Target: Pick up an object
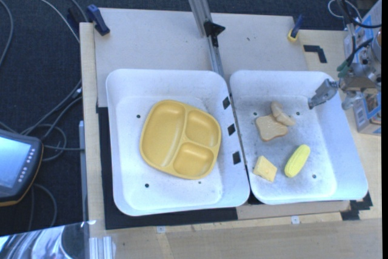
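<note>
Judging by looks, the toy corn cob point(297, 160) near the right bin's point(348, 158) front edge is light, stiff, slick plastic, best pinched across its middle; the cheese wedge point(265, 168) lies just beside it, two bread pieces point(271, 128) behind; the tool point(321, 94) hovers at the bin's far right corner, its state unclear; a yellow divided plate point(180, 138) fills the left bin point(121, 148)

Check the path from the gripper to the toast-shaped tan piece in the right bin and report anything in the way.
Nothing visible blocks it. The gripper sits over the right white bin's upper right part; the flat tan toast-shaped piece lies to its lower left in this view. The small beige lump touching the toast's upper right edge sits closest to that line.
</note>
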Available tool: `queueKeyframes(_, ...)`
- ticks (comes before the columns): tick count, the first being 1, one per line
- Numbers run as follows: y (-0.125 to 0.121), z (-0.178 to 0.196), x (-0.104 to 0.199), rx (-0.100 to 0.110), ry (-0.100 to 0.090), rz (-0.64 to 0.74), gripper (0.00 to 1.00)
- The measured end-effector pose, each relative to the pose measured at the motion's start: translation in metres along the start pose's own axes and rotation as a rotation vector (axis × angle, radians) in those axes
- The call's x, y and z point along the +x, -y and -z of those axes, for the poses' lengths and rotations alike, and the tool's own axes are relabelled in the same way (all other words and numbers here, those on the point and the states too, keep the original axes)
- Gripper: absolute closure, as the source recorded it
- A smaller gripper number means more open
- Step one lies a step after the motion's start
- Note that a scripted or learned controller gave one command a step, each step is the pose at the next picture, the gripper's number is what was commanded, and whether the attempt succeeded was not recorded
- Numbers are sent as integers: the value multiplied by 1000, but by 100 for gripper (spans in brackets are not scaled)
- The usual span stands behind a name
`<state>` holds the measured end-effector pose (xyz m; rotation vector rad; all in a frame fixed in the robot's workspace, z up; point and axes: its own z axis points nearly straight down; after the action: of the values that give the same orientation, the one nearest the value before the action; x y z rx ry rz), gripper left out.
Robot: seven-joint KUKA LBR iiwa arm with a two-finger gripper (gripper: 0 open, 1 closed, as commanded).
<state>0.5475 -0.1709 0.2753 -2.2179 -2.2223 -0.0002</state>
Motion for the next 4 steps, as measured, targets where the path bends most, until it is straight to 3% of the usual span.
queueKeyframes(1, 0, 0, 0, -1, 0, 0, 0)
queueKeyframes(4, -7, -133, -8, 5, -1, -2, 0)
